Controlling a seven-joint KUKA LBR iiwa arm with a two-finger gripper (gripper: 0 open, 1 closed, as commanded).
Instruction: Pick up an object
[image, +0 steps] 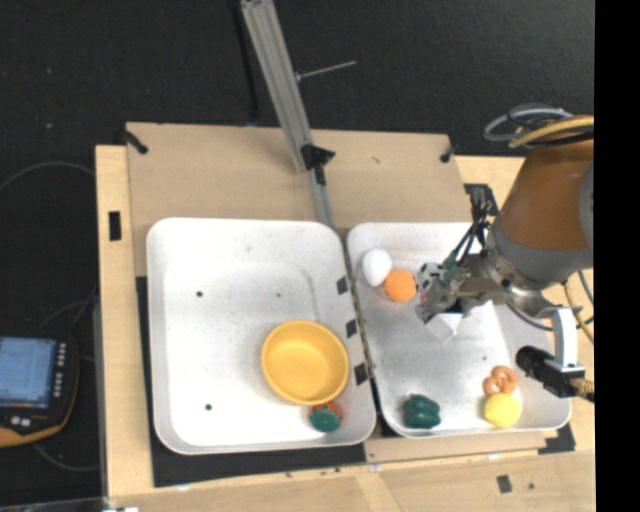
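- Camera view, from above at a slant: 2 shallow white bins sit side by side on a tan bench (230, 180), the left bin (200, 260) at 9 o'clock of the right bin (480, 345).
- The grey arm (545, 215), with its orange band, reaches in from 3 o'clock over the right bin.
- The gripper (438, 305) hangs low over the upper middle of the right bin; its fingers are too small and cluttered to tell whether they are open or closed, and nothing can be made out between them.
- An orange ball (400, 286) lies just at 10 o'clock of the gripper, close beside it; contact cannot be judged.
- A white ball (376, 266) lies touching or almost touching the orange ball, at its 10 o'clock, near the bin's left wall.
- At the right bin's 6 o'clock edge lies a dark green object (421, 410).
- Toward 5 o'clock in the same bin, a yellow ball (502, 408) lies with a small orange ring-shaped toy (499, 380) just at its 12 o'clock.
- In the left bin, a yellow bowl (305, 361) stands upright toward 5 o'clock.
- A small green and red object (326, 417) lies just at 6 o'clock of the bowl, against the bin's lower wall.
- A grey metal pole (285, 95) runs slantwise from 12 o'clock down toward the gap between the bins.
- A handheld screen device (32, 385) lies off the bench at 9 o'clock.
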